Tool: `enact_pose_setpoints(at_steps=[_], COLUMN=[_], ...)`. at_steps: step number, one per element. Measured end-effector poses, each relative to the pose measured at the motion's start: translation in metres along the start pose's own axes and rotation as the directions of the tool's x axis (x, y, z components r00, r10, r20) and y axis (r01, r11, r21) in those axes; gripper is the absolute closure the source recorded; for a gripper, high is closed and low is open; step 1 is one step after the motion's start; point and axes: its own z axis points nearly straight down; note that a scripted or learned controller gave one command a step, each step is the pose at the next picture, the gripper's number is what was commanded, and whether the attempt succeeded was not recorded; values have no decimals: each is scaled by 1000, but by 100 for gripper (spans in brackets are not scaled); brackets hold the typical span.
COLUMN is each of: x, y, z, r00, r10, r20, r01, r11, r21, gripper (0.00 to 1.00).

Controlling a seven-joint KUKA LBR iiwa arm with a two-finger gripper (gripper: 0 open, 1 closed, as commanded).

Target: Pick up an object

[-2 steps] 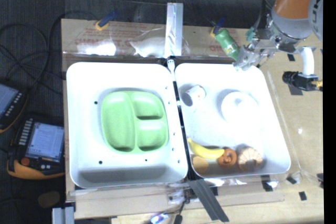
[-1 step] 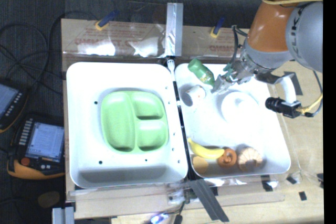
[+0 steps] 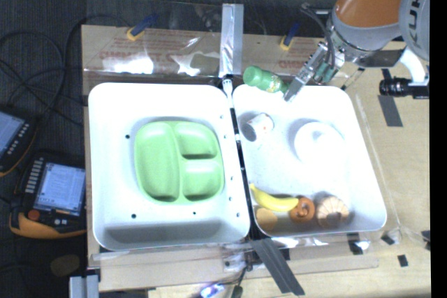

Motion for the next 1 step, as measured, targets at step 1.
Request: enact_pose_setpoints(at_steps=[1], x=[-70], y=[-75], z=[-43], r00=[996], r10=[-85], r20=[2], r01=[85], r11=[996], r21=[1], gripper=[100])
